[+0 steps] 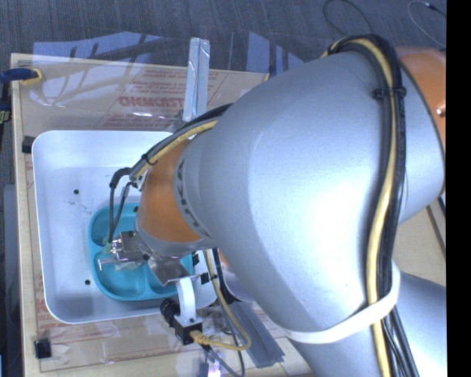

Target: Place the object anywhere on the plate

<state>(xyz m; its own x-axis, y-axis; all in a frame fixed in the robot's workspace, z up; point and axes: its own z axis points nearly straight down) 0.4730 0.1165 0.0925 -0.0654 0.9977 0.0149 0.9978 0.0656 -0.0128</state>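
Blue plastic divided plate (110,277) lies in the shallow white bin (55,210), partly under the grey arm with its orange band (161,203). The two-finger gripper (124,250) hangs over the plate (I cannot tell its grip state, nor where the object sits).

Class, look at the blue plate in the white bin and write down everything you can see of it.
The blue plate is light blue and looks like smooth plastic, with a raised rim and a ridge that seems to split it into compartments. It lies flat on the floor of the left white bin, toward the near wall. The arm covers its right part, and the wrist hardware sits right over it; whether that touches the plate cannot be told.
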